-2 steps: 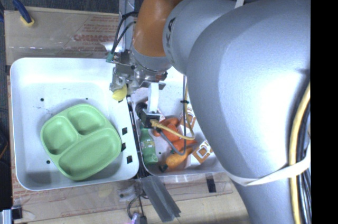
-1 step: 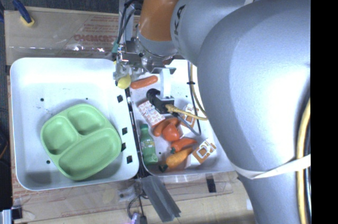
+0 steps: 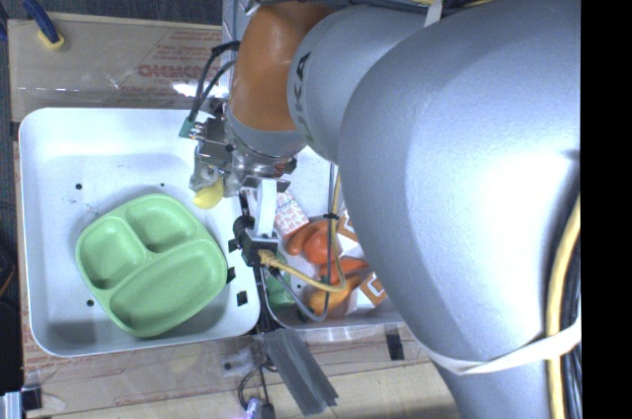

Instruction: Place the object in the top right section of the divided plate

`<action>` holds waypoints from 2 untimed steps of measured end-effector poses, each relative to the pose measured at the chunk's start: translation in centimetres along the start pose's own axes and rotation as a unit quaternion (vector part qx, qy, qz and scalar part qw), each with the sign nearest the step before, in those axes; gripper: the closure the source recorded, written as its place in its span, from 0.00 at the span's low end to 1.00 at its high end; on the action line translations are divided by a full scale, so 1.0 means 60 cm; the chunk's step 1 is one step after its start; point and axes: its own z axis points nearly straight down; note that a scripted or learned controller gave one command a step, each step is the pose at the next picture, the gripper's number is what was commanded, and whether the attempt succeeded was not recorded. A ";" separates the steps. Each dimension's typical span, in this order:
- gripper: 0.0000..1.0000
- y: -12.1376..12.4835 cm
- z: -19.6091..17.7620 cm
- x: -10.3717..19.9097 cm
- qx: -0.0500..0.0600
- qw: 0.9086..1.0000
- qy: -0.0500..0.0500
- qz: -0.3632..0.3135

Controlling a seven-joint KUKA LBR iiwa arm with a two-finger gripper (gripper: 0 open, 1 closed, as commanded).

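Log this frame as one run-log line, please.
gripper: over left bin | yellow object: at gripper, beside green plate | placed: no

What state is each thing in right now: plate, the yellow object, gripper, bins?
Green divided plate: upright in the left bin, its sections bare.
Yellow object: at the gripper, just off the plate's top right edge, not yet placed.
Left bin: holds the plate.
Right bin: holds orange items.

yellow object (image 3: 207, 198) beside green plate (image 3: 152, 263)
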 end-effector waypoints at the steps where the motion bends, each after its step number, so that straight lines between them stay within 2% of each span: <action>1: 1.00 -0.079 0.067 0.063 0.001 0.991 0.000 0.135; 2: 0.00 -0.078 0.067 0.062 0.000 0.991 0.000 0.135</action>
